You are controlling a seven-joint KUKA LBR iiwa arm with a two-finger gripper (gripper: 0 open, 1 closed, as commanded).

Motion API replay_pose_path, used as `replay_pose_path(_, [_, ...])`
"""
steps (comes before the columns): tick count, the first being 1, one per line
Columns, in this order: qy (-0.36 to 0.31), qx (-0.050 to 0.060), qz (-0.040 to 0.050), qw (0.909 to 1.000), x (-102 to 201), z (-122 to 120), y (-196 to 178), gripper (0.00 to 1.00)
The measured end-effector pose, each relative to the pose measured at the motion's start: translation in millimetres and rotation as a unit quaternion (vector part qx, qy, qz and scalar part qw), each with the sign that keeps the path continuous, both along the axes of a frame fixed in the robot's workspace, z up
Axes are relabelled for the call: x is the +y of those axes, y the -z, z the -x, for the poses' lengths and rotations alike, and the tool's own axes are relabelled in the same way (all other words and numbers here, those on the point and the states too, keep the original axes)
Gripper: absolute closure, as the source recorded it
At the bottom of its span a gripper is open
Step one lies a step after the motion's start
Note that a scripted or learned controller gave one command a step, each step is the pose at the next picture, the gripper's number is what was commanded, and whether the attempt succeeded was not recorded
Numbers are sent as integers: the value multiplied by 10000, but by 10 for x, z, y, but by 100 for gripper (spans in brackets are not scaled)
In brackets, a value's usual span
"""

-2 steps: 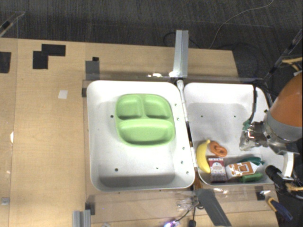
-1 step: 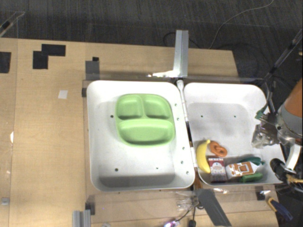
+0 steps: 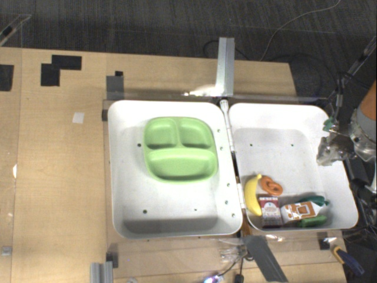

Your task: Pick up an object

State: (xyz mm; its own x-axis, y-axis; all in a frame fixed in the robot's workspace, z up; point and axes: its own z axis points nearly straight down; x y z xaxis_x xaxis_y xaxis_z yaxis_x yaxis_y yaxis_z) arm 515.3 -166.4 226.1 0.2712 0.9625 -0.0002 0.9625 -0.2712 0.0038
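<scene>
Gripper (image 3: 331,149) first: we are seeing it hanging over the right rim of the right bin (image 3: 277,125), at about mid-height of that wall, with the grey arm (image 3: 368,122) and its orange band reaching in behind it from the right. We cannot tell how it is set, open or closed, because it is showing as a small metallic blur, and nothing is visibly caught in it.

We are finding the candidates for picking all crowded into the near corner of the right bin. A banana (image 3: 253,194) is lying lengthwise along the bin's left wall, an orange pretzel-like piece (image 3: 272,186) is sitting just beside it, a dark red box (image 3: 270,210) is lying below the two, and a carton (image 3: 302,209) with a green item (image 3: 312,220) along its lower edge is resting against the front wall. We are guessing they are gathering there because the shallow floor curves up at the walls and pieces slide into the low corner.

In the left bin (image 3: 126,158) a green divided plate (image 3: 179,148) is lying flat near the middle, apart from everything else.

We are judging the pick as not yet started: the gripper is standing well apart from the cluster, so the next move is likely calling for travel toward the front of the bin and a descent onto one piece. Tight packing is raising the risk of nudging neighbours.
</scene>
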Motion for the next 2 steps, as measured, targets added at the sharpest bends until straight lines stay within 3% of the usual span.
replay_pose_path(1, [-795, 6, -3, 9968, 290, -7, 403, 100])
replay_pose_path(2, [-553, 7, -6, 9985, 566, 155, 723, 100])
